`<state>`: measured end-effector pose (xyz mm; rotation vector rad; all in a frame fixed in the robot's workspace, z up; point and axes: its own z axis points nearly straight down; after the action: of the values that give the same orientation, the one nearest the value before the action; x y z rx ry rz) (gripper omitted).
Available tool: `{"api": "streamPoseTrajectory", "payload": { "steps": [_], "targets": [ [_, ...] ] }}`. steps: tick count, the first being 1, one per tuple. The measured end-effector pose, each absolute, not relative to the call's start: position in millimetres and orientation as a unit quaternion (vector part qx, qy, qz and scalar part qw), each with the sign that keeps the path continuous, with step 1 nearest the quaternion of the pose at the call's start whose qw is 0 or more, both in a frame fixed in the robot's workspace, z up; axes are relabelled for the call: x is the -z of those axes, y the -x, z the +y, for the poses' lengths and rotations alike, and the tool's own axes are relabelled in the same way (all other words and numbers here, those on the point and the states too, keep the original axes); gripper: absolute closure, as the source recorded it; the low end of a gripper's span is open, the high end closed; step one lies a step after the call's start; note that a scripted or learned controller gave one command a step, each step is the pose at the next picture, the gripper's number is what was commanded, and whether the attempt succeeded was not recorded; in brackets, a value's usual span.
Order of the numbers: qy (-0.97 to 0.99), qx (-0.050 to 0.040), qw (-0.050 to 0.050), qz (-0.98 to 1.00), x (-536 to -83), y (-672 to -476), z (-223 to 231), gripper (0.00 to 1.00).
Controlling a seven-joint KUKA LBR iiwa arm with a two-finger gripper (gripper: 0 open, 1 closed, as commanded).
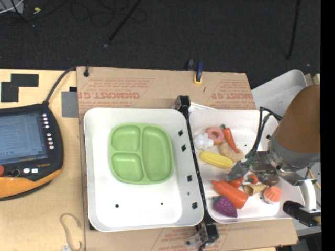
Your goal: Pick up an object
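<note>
The right bin holds a pile of toy food: a yellow corn cob, an orange carrot, a pink donut, a red pepper, purple grapes, an ice-cream cone and a pink cupcake. My gripper reaches in from the right, low over the pile between the corn and the cone. Its dark fingers sit among the toys just above the red pepper. I cannot make out anything held between them.
The left bin carries a green divided plate. A black divider clip sits between the bins. A teach pendant lies on the bench at far left. My arm's orange band hangs over the right bin's right side.
</note>
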<state>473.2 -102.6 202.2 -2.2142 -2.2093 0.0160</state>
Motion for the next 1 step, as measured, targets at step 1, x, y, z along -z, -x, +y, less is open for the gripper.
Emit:
{"api": "streamPoseTrajectory", "payload": {
  "steps": [1],
  "targets": [
    [0.707,-0.0011,0.002,-0.707,-208.6,-475.9,-103.1,0.00]
  ]
}}
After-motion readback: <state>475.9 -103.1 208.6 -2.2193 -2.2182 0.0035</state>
